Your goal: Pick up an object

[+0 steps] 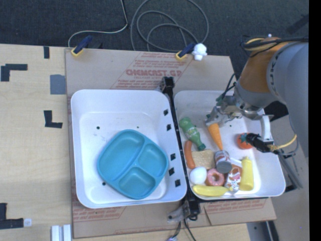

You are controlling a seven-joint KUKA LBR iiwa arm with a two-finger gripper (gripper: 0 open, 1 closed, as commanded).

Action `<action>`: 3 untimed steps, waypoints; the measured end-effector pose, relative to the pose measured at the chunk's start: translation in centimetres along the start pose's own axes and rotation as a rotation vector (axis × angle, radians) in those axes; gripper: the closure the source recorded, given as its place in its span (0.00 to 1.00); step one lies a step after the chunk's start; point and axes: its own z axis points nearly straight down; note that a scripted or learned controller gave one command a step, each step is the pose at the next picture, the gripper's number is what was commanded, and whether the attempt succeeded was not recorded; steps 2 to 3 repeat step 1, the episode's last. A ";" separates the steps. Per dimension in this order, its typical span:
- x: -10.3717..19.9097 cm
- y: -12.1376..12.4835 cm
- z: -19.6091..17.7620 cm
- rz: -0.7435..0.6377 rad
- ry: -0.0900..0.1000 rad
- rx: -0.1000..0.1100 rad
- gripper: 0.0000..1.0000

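Poised over the right bin (278, 182), the end effector (223, 115) hangs just above the top of a toy carrot (215, 135); whether it is released or clenched cannot be told from this slanted overhead view. Nothing is seen held. The carrot lies in the middle of the right bin, tip toward the near wall; a green bottle (192, 132) sits just beside it on the left, a small can (222, 160) near its tip; a tomato-like piece (245, 141) rests apart to the right. Likely hard, light plastic, the carrot should be stiff but smooth and tapered, so a grip across its thick upper half looks safest; the narrow tip may slip out. Open room lies at the bin's far end; toys crowd the near end. A blue divided plate (133, 163) rests in the left bin (80, 134) on the surface (30, 149).
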 end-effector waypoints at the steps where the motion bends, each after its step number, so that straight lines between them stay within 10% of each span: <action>1: 6.3 -1.7 -7.6 -0.006 0.002 -0.008 1.00; 3: 6.3 -1.7 -7.6 -0.006 0.002 -0.008 1.00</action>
